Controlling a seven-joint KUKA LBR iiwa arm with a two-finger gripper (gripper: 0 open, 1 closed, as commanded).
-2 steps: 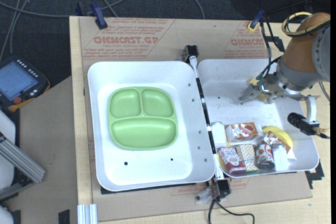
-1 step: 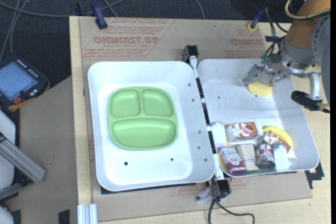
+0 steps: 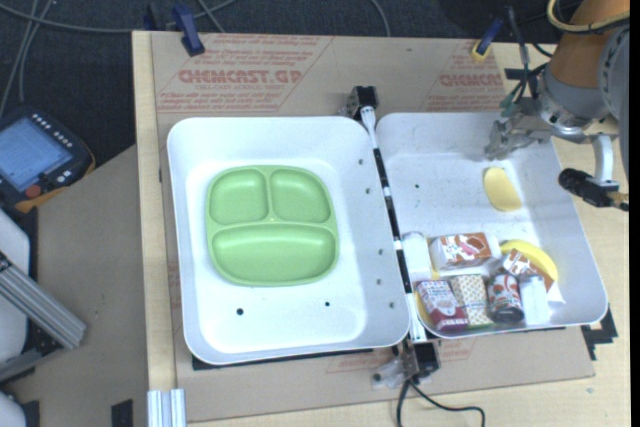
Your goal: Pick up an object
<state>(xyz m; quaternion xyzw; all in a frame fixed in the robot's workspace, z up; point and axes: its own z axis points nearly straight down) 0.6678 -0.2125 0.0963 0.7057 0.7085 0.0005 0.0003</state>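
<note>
We hover our end effector (image 3: 503, 141) above the lemon (image 3: 502, 189) — grip state unclear — next, descend and grasp.

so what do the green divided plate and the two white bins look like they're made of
Green divided plate: likely moulded plastic, matte to satin, judging by its even colour, rounded compartment ridges and soft sheen.
Left bin and right bin: probably thin formed plastic, smooth and slightly glossy, with rounded corners and rolled rims. The material cannot be confirmed from the camera view.
</note>
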